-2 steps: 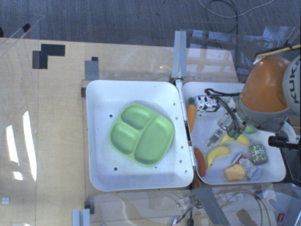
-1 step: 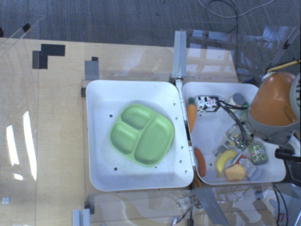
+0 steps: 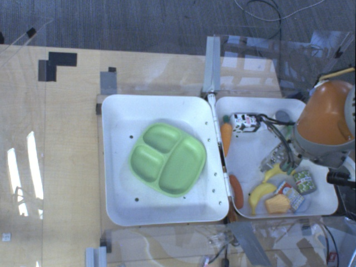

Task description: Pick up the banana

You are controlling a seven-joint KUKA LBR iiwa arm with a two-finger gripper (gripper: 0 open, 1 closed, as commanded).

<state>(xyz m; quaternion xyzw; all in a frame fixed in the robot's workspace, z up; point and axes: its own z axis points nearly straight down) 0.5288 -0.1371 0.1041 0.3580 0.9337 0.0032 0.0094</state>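
Yellow against the white plastic, the banana (image 3: 261, 192) lies near the front of the right bin (image 3: 250, 141), curved, with a second yellow piece (image 3: 273, 173) just above it, next to the pincer (image 3: 276, 159). That pincer reaches down from the grey and orange arm (image 3: 325, 121) and sits low over the bin floor just above the yellow fruit; its metal parts blur together, so I cannot tell how it stands or whether it touches anything. No writing can be read: a small black and white carton (image 3: 245, 122) by the back wall and a green packet (image 3: 304, 181) carry print too small to make out. A carrot (image 3: 226, 138) and a red sausage-like piece (image 3: 237, 191) lie along the left wall. An orange wedge (image 3: 277, 204) sits just beside the banana. A green divided plate (image 3: 168, 159) rests in the left bin (image 3: 117, 149) on the pale wooden bench (image 3: 55, 149).
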